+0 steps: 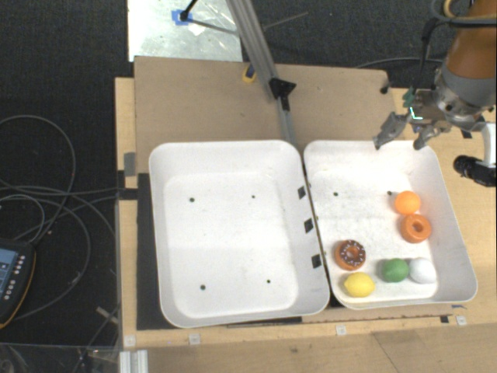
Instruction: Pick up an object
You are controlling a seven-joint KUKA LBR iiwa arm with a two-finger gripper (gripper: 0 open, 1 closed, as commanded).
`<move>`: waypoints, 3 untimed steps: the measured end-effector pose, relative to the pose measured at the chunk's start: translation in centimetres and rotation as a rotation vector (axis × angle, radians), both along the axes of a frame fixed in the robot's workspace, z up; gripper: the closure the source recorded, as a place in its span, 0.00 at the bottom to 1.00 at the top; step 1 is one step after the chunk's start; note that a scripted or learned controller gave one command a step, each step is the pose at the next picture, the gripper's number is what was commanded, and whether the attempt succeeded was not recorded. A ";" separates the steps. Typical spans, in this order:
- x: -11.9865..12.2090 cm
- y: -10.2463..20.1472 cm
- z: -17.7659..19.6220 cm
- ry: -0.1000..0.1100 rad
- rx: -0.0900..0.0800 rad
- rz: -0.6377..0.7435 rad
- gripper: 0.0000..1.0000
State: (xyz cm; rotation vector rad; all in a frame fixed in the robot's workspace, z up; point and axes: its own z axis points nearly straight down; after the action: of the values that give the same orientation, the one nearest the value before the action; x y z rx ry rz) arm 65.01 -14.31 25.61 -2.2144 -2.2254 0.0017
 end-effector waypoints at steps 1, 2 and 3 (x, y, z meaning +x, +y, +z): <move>0.1 0.0 0.3 -0.004 -0.002 0.002 0.00; 0.0 -0.6 -4.1 0.000 -0.001 -0.004 0.00; -0.9 -0.3 -9.8 0.002 0.000 -0.004 0.00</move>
State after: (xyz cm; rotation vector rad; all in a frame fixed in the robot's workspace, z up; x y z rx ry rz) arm 64.10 -14.61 15.81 -2.2180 -2.2200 0.0039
